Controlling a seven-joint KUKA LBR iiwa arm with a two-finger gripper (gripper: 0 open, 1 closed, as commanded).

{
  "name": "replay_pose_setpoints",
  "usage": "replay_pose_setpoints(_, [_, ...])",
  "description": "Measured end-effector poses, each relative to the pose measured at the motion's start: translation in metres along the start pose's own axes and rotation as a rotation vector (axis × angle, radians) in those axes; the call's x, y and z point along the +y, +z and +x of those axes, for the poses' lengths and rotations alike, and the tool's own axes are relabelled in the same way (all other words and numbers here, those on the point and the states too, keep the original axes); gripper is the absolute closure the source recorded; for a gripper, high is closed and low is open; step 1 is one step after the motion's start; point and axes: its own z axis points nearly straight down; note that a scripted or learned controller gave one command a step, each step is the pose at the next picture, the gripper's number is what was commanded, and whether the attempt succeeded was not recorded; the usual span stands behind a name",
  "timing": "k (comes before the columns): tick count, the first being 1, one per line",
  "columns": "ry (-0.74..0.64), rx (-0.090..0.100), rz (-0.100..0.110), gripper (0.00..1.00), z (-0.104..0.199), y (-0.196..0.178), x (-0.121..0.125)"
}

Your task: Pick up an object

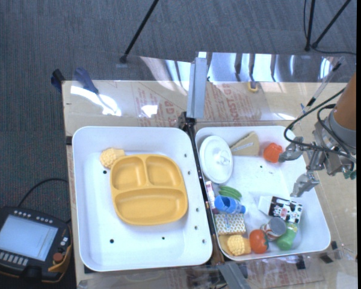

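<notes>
White bin (316, 233) holds orange ball (272, 152) beside open pincer (297, 168).

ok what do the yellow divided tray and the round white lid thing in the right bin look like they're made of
The yellow divided tray looks like moulded plastic: one even colour, rounded compartment ridges, a soft satin sheen. The round white lid looks like glossy plastic, possibly ceramic: smooth, with bright highlights and a small knob on top. The view can't settle which.
</notes>
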Motion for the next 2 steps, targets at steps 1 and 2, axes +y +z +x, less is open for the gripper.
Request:
replay_pose_setpoints(1, [-0.112,-0.019,-0.002,0.00,0.053,0.107,-0.010])
replay_pose_setpoints(2, [-0.225,-0.002,-0.002,0.00,-0.037,0.127,0.075])
